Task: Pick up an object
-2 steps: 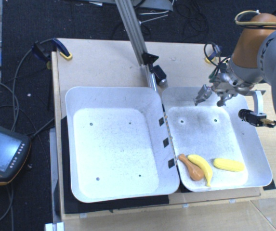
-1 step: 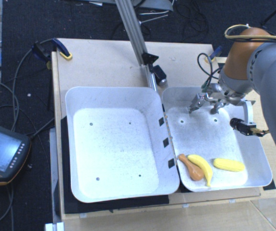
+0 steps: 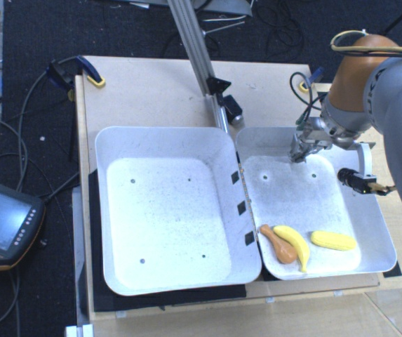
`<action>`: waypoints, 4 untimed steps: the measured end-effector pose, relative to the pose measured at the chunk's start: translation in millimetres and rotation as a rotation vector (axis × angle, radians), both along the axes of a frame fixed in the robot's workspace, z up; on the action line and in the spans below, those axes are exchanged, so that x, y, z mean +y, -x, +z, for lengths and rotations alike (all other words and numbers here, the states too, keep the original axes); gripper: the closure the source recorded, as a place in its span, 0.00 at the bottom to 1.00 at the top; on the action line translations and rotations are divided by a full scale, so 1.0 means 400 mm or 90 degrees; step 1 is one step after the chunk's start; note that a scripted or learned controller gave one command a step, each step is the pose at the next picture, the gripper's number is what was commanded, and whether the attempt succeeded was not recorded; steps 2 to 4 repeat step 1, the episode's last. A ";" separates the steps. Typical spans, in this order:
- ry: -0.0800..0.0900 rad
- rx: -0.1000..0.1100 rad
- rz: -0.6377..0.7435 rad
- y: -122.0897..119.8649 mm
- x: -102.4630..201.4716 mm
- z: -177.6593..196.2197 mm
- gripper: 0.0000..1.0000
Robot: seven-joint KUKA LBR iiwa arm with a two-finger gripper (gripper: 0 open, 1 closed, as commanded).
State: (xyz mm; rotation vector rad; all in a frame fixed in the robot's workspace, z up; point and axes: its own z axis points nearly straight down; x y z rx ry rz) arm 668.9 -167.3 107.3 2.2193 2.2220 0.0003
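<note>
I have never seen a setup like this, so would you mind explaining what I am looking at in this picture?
This is one camera fixed above a workbench, looking down at a slant. The grey arm with the orange band reaching in from the right is a robot arm. At its tip is a small two-finger gripper for picking things up; here it hangs over the far part of the right bin, with nothing seen between its fingers. On the bench sit two shallow white bins, side by side. Near the right bin's front edge lie three toy foods: a banana, an orange-brown drumstick-like piece touching it, and a yellow lemon-like piece apart. The left bin sits beside it.
</note>
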 end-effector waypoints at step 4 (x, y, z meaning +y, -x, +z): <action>0.000 -0.002 -0.001 -0.003 0.007 0.107 1.00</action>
